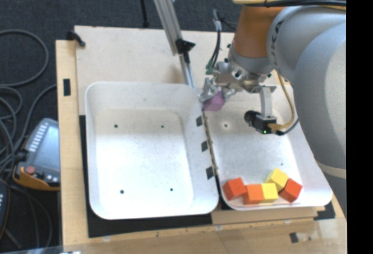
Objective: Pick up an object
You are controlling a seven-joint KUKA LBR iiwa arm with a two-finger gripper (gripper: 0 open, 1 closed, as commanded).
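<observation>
My gripper hangs over the far left corner of the right bin, close to the wall between the bins. A small purple block sits between its fingers, lifted off the bin floor. Several blocks lie at the near edge of the right bin: an orange-red one, an orange one, two yellow ones and another orange-red one.
The left bin lies beside the right one. A slanted aluminium pole rises from behind the bins. Cables and a handheld pendant lie on the floor at the left.
</observation>
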